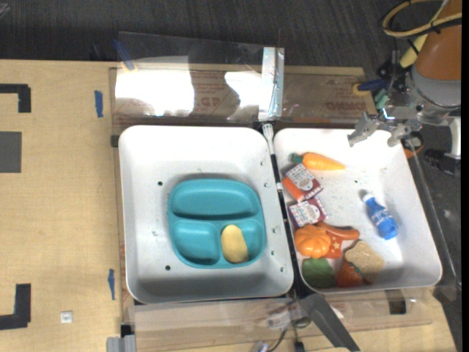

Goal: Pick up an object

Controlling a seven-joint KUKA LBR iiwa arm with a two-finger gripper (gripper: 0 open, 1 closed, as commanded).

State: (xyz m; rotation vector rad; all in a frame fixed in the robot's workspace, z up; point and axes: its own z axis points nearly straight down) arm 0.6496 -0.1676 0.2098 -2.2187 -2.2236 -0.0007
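Two shallow white bins sit side by side on the bench. The left bin holds a teal divided tray, and a yellow potato-shaped piece lies in the tray's near right compartment.

The right bin carries a clutter of toy food, mostly crowded along its left wall and near edge. An orange carrot lies at the far left, with two small red-and-white packets below it, one after the other. Nearer the front, an orange pumpkin touches a red-orange piece; a green vegetable and a small red item sit against the near wall, with a tan bread-like piece just beside them. A blue and white bottle lies alone on the bin's open floor toward the right, apart from the pile.

The gripper hangs over the far right corner of the right bin, well apart from the pile and with nothing between its fingers; the jaws look spread apart. Yellow cable loops above the arm. A clear plastic sheet lies behind the left bin.
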